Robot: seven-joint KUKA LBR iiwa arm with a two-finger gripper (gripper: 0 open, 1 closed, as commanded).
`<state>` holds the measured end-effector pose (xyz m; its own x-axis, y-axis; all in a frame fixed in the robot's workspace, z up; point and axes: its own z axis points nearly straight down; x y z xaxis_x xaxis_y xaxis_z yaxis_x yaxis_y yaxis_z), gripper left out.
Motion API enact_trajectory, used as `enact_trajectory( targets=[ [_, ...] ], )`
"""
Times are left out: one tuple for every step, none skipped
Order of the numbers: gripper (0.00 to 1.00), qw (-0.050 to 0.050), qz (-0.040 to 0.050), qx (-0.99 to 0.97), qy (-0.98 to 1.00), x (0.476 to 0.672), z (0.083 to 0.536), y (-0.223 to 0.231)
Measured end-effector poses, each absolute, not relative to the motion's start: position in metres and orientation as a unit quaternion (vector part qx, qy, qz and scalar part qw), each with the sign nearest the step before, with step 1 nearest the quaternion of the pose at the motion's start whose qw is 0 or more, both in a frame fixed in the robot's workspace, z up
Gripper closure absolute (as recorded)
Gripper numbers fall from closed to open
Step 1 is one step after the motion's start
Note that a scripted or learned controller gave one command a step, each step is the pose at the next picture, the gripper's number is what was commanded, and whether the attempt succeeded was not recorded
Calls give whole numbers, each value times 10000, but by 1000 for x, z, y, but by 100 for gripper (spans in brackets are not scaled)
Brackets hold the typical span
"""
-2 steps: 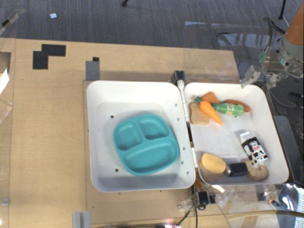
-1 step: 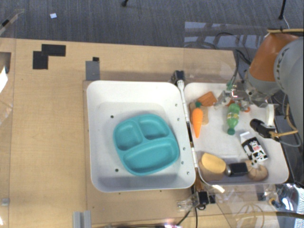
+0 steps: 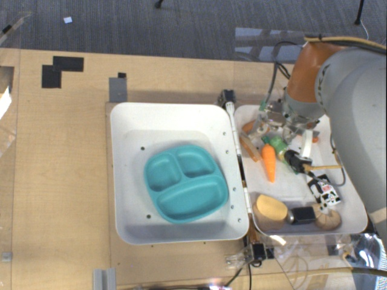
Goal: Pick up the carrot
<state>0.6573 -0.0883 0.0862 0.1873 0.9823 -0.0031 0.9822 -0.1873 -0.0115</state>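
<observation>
The carrot, orange with a green top, lies in the right bin, in its upper left part, with its tip pointing toward the front. My gripper hangs just over the green end. Its two fingers stand apart, one at the left and one at the right, and the carrot is not lifted between them. The grey arm with its orange band reaches in from the upper right and hides the bin's far right side.
A teal divided plate sits in the left bin. The right bin also holds a tan roll, a dark block, a brown round piece, a black-and-white item and small orange-brown pieces close to the carrot.
</observation>
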Motion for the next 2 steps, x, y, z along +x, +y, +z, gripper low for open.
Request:
enact_trajectory(
  targets=[
    [0,-13,-6,-7740,-6332,611,88,-100],
    [0,-36,-42,-7661,-6426,562,89,-99]
  ],
)
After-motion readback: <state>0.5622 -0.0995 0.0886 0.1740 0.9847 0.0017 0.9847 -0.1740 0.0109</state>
